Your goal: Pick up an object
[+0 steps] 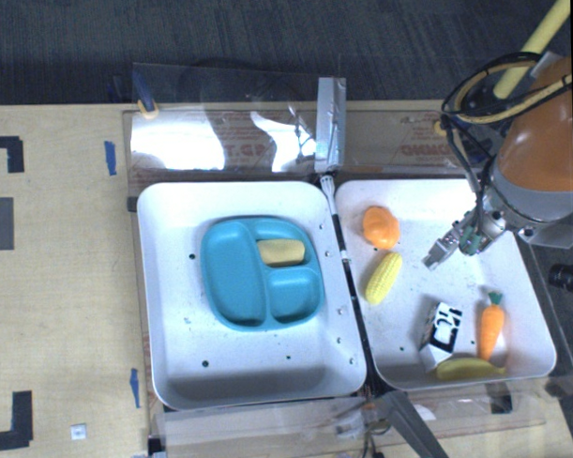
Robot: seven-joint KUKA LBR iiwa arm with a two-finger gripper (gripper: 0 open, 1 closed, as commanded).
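Plainly, the claw, spread and gripping nothing at the frame's centre-right, hangs between the corn cob and the carrot, so a descent here risks closing on bare bin floor.

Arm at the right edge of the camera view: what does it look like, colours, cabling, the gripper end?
The arm shows a rounded orange band over a grey segment. Black and yellow cables loop above it, beside a yellow tube. At its end sits a small metallic grey gripper with greenish parts near the wrist, too small to make out in detail.
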